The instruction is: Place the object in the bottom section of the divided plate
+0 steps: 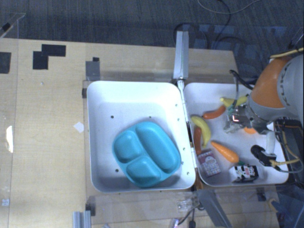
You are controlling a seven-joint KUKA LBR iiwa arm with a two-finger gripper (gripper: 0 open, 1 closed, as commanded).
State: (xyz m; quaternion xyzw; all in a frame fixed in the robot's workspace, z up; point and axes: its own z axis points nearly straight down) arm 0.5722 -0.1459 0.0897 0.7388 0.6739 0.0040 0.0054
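Note:
A blue divided plate (146,153) lies in the left bin (102,127), with one long section on its right, a smaller one at upper left and one at the bottom. My gripper (235,119) is down in the right bin (280,177), between an orange-red sausage (213,113) on its left and a small orange piece (250,131) just to its right. A yellow item (233,100) lies right behind it. The wrist and its orange band (268,84) hide the bin's upper right part.
The right bin also holds a banana (203,129), a brown sausage (197,139), a carrot (225,152), a small maroon packet (208,162) and a black-and-white item (245,173). A metal divider post (181,56) stands between the bins at the back.

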